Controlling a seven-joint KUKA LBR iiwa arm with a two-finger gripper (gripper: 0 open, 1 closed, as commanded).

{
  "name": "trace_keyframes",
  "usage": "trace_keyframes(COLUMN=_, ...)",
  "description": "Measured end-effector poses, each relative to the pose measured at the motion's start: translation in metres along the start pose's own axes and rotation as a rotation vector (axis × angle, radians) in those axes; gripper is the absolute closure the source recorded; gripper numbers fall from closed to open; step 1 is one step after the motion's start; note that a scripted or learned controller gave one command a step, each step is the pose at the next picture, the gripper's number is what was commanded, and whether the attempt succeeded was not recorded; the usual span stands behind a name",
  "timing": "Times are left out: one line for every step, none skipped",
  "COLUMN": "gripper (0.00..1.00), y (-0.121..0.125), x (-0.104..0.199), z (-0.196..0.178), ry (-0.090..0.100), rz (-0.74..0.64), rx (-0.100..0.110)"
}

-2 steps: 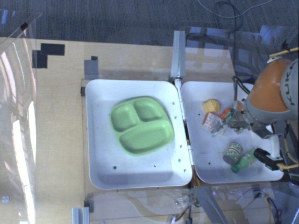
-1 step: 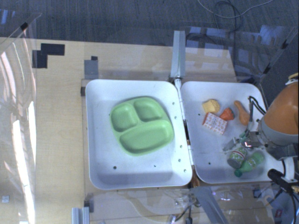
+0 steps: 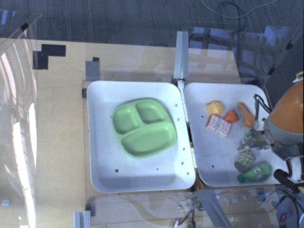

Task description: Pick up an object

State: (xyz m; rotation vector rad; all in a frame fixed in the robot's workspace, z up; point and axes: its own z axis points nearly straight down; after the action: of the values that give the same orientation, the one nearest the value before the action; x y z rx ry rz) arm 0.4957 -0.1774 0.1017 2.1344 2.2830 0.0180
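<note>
Tabletop [image 3: 52, 141]: pale wood, with black tape marks [image 3: 47, 54] near its far left corner. Floor [image 3: 118, 8]: dark blue-grey carpet (a thin cable [image 3: 228, 6] loops across it). Clear panel [image 3: 16, 103] at left edge, catching glare.

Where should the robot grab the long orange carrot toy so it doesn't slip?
Probably across its thicker middle. The long orange carrot-shaped toy lies flat in the right white bin, slanting from upper left to lower right and tapering at its ends. Coming straight down from above, with the tool closing across its narrow width, looks best. The small red-orange piece sits close on its left.
</note>
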Motion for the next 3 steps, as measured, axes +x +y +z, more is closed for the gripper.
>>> trace_keyframes(gripper=0.00, y=0.000, x=0.000, z=0.000, ry=0.000, rz=0.000, rx=0.000)
trace_keyframes(gripper=0.00, y=-0.006, x=-0.028, z=0.012, ry=0.002, rz=-0.320, rx=0.006)
trace_keyframes(gripper=1.00, y=-0.003, x=-0.028, z=-0.001, ry=0.000, rz=-0.321, rx=-0.002)
